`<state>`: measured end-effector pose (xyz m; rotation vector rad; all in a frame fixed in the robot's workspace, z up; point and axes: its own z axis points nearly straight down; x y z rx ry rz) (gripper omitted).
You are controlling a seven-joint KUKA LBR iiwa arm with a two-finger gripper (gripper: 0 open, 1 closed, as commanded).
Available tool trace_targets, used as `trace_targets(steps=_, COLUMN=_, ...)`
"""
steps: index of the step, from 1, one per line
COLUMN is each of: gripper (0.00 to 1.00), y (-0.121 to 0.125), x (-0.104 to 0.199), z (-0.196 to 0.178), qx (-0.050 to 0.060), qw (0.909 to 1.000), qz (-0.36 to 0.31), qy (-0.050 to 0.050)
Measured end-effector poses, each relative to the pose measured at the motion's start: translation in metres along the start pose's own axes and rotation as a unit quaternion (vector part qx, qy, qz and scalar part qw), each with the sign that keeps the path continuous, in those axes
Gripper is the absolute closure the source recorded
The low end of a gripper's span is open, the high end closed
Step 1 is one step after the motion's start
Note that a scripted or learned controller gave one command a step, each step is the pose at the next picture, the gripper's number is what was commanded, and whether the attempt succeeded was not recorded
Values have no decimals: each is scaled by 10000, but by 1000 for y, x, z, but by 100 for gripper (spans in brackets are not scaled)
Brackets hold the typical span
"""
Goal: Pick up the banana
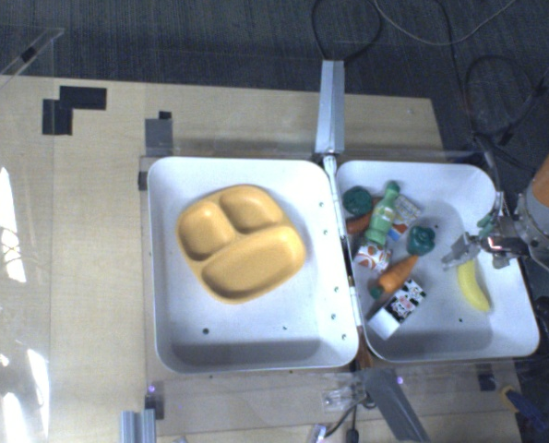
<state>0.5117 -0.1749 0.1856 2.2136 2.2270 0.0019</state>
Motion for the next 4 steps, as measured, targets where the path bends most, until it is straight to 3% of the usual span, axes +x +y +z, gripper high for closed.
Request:
trace_targets(steps=1, gripper=0, y=-3, x=-21, z=97, qx=-42, qw=9992, qz=-403, qy=-13)
trace_targets(steps=2, gripper=0, y=-17, x=-26, z=97, qx=-60, qw=9787, qz=-2050, qy=-31)
trace_targets(steps=3, gripper=100, y=-14, x=-25, z=86, qx=-79, qw=9785, qz=-2061, qy=-26)
trace_targets(steps=4, gripper=100, y=15, x=37, z=-19, qx=-27, qw=9666, qz=-2561, qy=-13)
